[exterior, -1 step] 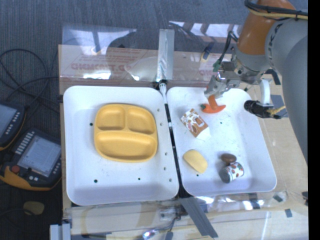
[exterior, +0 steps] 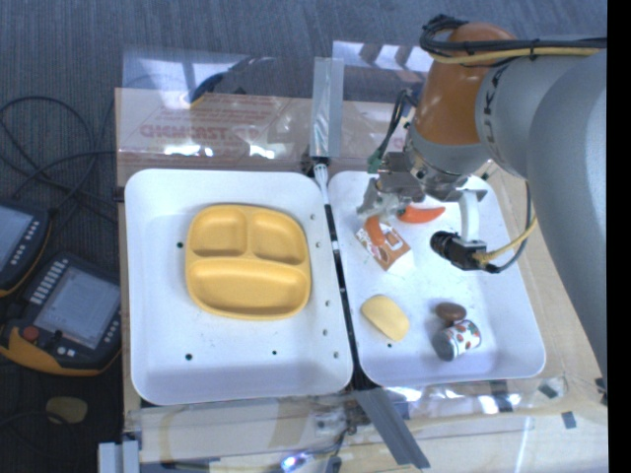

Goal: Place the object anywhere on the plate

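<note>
**Arm low over the right bin, plate in the left bin**

The yellow plate [exterior: 246, 261], split into 3 sections, lies in the middle of the left bin [exterior: 158, 363]. Nothing rests on it.

All the loose things are in the right bin [exterior: 513, 358], to the right of the plate. Nearest the plate's upper right corner is an orange and white carton [exterior: 385, 243], lying tilted. Just beyond it, farther from the plate, an orange carrot-shaped piece [exterior: 426, 215] shows partly under the arm. Below the carton, close to the plate's lower right corner, lies a pale yellow lump [exterior: 385, 317]. Farther right of that lump sit a small brown piece [exterior: 451, 311] and, touching it, a small can [exterior: 456, 338] on its side.

The gripper [exterior: 392, 197] hangs just above the carton's upper end. I cannot tell how its fingers stand or whether they touch the carton.
</note>
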{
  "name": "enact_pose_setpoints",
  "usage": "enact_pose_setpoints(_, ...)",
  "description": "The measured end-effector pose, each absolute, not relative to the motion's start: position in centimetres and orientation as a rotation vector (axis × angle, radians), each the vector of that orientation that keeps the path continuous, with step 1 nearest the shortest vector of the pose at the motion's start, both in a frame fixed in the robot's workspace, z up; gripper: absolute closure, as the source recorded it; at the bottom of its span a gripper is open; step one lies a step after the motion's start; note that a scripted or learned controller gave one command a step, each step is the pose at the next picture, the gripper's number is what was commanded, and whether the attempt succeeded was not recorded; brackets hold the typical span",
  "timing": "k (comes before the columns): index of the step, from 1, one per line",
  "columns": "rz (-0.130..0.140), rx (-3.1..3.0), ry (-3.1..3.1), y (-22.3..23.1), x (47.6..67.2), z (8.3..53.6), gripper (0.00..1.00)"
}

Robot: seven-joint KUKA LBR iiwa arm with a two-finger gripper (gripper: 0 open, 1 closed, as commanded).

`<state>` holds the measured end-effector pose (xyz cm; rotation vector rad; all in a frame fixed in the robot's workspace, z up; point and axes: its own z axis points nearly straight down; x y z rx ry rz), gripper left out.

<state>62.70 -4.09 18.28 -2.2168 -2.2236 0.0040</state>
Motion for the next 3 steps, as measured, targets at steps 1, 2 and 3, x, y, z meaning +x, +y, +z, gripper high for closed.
enact_pose_setpoints(1,0.003,-2.217,-2.225,3.9,65.7,18.3,1.00)
enact_pose_setpoints(2,0.005,-2.218,-2.223,11.1,59.2,13.1,1.00)
enact_pose_setpoints(3,0.005,-2.218,-2.222,11.1,59.2,13.1,0.00)
